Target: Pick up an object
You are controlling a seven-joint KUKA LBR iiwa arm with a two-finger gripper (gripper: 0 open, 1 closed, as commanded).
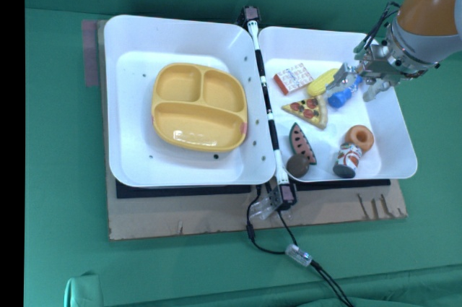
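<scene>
At the left of the frame a white bin point(115, 118) is seen holding a yellow divided plate point(198, 107), with bare floor left around it on all sides. A black-and-white divider bar point(263, 92) is laid between this bin and the right bin point(393, 132). In the right bin a red-and-white card point(292, 76), a pizza slice point(307, 110), a watermelon slice point(302, 143), a dark round piece point(297, 165), a corn cob point(322, 81), a small bottle-like toy point(347, 160) and a donut point(359, 137) are scattered. The card's print cannot be read. The gripper point(359, 81) is seen near the upper right, its fingers spread wide beside a blue object point(342, 96), which is not held.
</scene>
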